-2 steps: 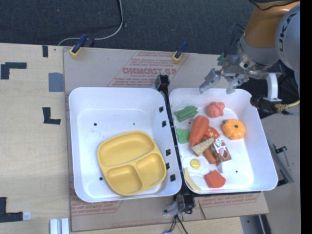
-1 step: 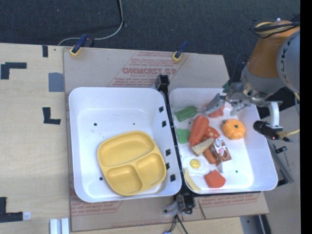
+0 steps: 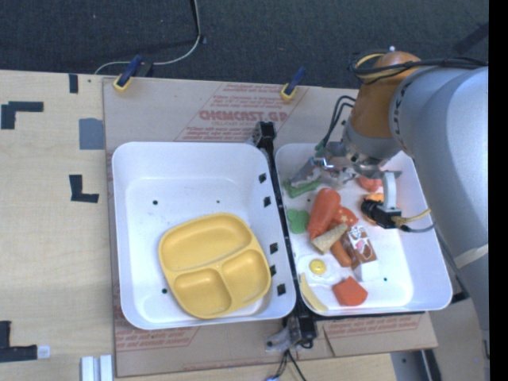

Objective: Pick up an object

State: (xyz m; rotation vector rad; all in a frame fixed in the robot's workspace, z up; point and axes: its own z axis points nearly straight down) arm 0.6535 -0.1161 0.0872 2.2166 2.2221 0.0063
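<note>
Your tool (image 3: 333, 167) sits low over the right bin (image 3: 421, 288), at its far left end, just above the carrot (image 3: 324, 210). Can't tell its state. Toy food is piled in that bin; a yellow tray (image 3: 214, 264) lies in the left bin (image 3: 135, 213).

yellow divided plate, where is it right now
The yellow divided plate lies in the left bin, toward its front right corner, next to the divider between the bins.
</note>
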